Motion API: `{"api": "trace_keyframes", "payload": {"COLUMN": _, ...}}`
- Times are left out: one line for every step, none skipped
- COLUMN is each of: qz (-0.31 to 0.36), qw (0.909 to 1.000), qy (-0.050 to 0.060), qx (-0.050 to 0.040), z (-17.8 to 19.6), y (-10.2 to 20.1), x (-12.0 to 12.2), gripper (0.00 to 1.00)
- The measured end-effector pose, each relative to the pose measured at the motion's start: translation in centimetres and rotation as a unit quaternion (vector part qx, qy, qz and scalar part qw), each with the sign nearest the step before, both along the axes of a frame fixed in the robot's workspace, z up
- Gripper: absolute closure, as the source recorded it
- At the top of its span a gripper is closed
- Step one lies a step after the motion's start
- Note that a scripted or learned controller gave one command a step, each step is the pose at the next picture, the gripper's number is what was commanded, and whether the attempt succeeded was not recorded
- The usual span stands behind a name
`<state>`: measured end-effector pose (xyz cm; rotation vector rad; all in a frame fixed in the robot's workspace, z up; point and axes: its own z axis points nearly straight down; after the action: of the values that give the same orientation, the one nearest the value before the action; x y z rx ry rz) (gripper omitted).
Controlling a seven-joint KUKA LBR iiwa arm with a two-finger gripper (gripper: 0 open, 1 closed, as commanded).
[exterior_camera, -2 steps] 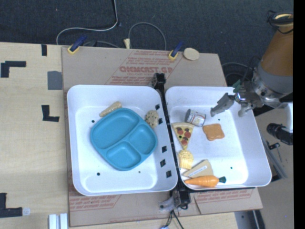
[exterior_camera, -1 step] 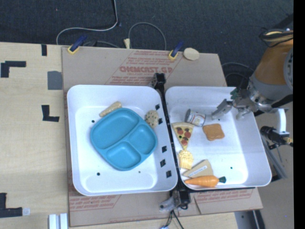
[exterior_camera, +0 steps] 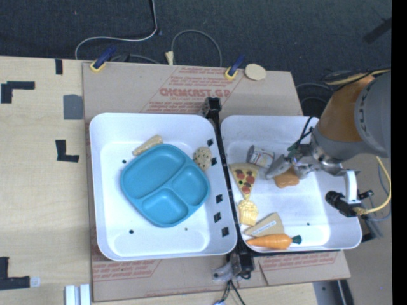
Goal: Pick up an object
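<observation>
My gripper (exterior_camera: 284, 165) is low in the right bin (exterior_camera: 318, 129), near its middle, at the end of the grey arm with its orange band (exterior_camera: 343, 116). A small brown bread-like piece (exterior_camera: 288, 181) lies just below the gripper, touching or almost touching it. A small silver can (exterior_camera: 258, 155) lies on its side just left of the gripper. Further left is a pizza slice (exterior_camera: 243, 178). A yellow waffle piece (exterior_camera: 248, 212), a tan wedge (exterior_camera: 268, 224) and an orange carrot (exterior_camera: 271, 241) lie near the bin's front edge.
The left bin (exterior_camera: 105, 170) holds a blue divided plate (exterior_camera: 165, 186), a tan cracker stick (exterior_camera: 147, 145) and a cookie (exterior_camera: 203, 157) by the divider. Black clips (exterior_camera: 219, 199) run along the wall between the bins. A cable and connector (exterior_camera: 343, 203) hang at the arm's right.
</observation>
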<state>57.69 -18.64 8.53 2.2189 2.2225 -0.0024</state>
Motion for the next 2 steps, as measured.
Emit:
{"api": "trace_keyframes", "payload": {"qz": 0.000, "qw": 1.0000, "qy": -0.003, "qx": -0.0005, "z": 1.62, "y": -0.09, "x": 0.27, "gripper": 1.00}}
{"api": "trace_keyframes", "payload": {"qz": 0.000, "qw": 1.0000, "qy": -0.003, "qx": -0.0004, "z": 1.55, "y": -0.11, "x": 0.24, "gripper": 0.00}}
